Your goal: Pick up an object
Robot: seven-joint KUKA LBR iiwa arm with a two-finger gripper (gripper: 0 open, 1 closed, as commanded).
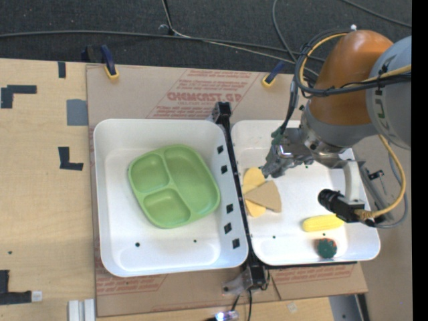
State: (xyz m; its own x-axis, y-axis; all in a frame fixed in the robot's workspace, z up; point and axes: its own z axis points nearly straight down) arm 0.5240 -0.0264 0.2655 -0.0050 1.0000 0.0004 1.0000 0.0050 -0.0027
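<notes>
1. We see two white bins side by side on the desk (40, 199): the left bin (107, 246) and the right bin (361, 249), touching along a black divider.
2. The left bin holds a green tray (174, 186) with three compartments, lying flat near the middle.
3. The right bin holds a tan wedge (265, 196) near its left wall, with a yellow round piece (253, 178) just above it and another yellow piece (255, 209) partly under its lower edge; all three touch or overlap.
4. A yellow banana-shaped toy (322, 223) lies towards the bin's lower right; a small dark green ball (326, 248) sits just below it, close but apart.
5. The arm (348, 85) reaches in from the right above the right bin. The jaws (273, 169) sit low at the upper edge of the yellow round piece, just beside the wedge.
6. We cannot tell whether the jaws are open or closed; nothing is visibly held between them.
7. Cables (394, 199) loop along the right of the arm.
</notes>
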